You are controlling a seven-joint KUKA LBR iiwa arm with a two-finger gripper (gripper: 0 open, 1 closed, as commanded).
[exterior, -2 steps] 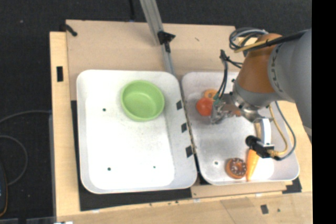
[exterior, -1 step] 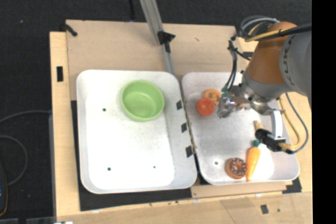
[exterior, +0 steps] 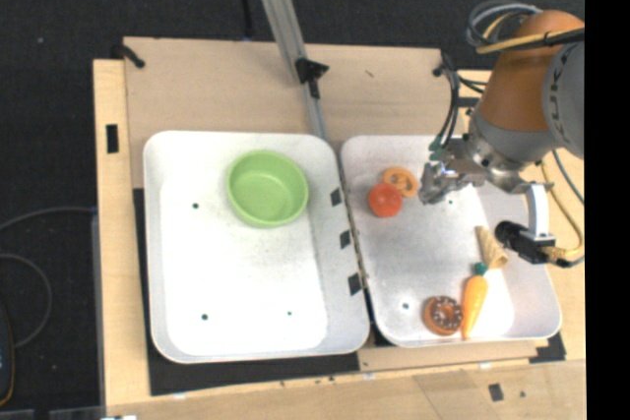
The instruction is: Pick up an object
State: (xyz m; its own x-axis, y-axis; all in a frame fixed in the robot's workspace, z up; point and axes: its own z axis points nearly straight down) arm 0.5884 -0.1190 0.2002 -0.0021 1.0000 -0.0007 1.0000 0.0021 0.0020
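Two white bins side by side on the bench. Left bin (exterior: 177, 310) has a green bowl (exterior: 268, 189) near its upper middle. Right bin (exterior: 413, 261) has several small items: a red tomato (exterior: 385, 201) in the upper left part, an orange ring-shaped piece (exterior: 400, 179) touching it just above and to the right, a carrot (exterior: 474, 301) with a green top near the lower right, a round brown-orange piece (exterior: 443, 315) just beside the carrot's left, and a small tan stick (exterior: 489, 246) above the carrot.

Arm comes in from the right, orange band up top, wrist over the right bin's upper area. Gripper (exterior: 435, 187) hangs just right of the orange ring and the tomato, close to both. From this angle, can't tell how the jaws stand or whether anything is between them. Tomato and ring both lie on the bin floor.

A grey metal pole (exterior: 281, 10) slants over the bench behind the bins.
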